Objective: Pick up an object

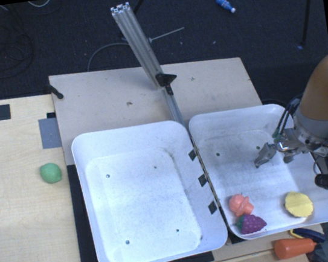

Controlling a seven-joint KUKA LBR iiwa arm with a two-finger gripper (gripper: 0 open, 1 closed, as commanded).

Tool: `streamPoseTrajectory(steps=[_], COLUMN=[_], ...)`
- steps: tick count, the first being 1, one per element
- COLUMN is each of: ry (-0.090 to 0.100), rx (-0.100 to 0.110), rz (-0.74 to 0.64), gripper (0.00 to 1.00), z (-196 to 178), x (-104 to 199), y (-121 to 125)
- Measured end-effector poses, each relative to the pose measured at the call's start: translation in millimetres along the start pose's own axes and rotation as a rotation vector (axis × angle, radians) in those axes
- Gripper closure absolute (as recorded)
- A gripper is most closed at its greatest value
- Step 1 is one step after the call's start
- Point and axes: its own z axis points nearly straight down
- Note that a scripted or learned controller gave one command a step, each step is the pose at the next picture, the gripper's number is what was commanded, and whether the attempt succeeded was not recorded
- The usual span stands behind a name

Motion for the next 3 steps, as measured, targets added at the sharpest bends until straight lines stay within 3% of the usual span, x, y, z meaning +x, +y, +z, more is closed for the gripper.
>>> streamPoseTrajectory(steps=[1,2,3], ry=[-0.001,-0.002,-0.002], rx=[-0.004,-0.006,-0.008], rz=[0.0,0.001,0.001], gripper=[0.0,1.0,1.0], z=[32,21,-22], x=[1,0,3], y=[0,1,-2])
